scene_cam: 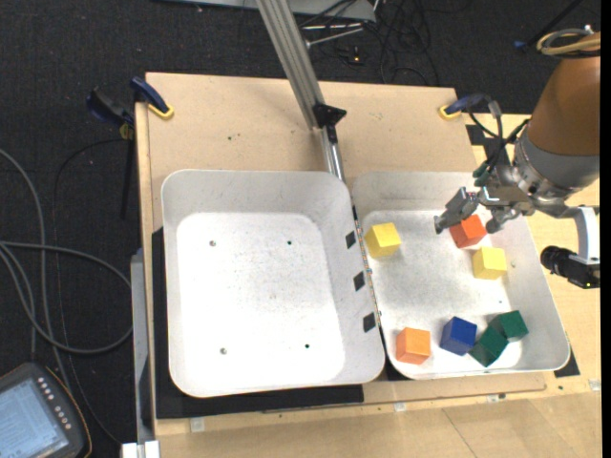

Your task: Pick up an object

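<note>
Gripper [471,219] spread open over the right white bin's [539,284] far edge — small red-orange wooden cube [467,231] sits squarely between its fingers, nothing clamped yet.

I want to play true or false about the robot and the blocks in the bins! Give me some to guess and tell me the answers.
1. All the blocks lie in the right bin. True.
2. There are two yellow blocks. True: one near the bin's left side, one further right.
3. The blue block sits in the left bin. False: it is in the right bin, near the front edge.
4. The gripper is over the left bin. False: it is over the right bin, at the red-orange block.
5. The two green blocks are far apart. False: they sit right next to each other.
</note>
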Robot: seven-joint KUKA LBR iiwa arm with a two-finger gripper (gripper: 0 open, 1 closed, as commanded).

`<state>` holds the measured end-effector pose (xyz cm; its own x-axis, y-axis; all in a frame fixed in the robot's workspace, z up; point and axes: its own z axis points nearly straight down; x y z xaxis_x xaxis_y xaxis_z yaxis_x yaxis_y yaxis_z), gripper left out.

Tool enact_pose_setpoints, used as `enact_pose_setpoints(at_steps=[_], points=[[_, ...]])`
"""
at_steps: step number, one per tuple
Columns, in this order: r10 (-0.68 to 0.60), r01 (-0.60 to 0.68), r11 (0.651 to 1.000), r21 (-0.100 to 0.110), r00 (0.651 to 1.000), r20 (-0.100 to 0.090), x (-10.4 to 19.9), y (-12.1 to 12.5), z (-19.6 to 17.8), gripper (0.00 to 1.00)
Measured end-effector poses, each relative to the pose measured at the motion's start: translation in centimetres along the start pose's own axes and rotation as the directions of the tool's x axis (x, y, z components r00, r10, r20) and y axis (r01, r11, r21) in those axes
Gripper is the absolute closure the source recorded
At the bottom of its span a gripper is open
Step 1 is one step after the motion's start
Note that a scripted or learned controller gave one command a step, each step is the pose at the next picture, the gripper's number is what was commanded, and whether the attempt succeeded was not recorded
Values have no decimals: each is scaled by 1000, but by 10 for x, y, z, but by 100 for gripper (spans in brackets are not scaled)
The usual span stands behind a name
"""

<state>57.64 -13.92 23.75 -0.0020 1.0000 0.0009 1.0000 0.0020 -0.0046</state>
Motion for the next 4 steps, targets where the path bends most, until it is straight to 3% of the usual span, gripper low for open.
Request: enact_pose_setpoints(at_steps=[1, 2, 4], points=[[2, -2, 1000, -5, 1000, 1, 0, 1, -3, 0], [3, -3, 1000, 1, 1000, 0, -2, 2, 61, 0], [3, -3, 1000, -2, 1000, 1, -6, 1, 144, 0]])
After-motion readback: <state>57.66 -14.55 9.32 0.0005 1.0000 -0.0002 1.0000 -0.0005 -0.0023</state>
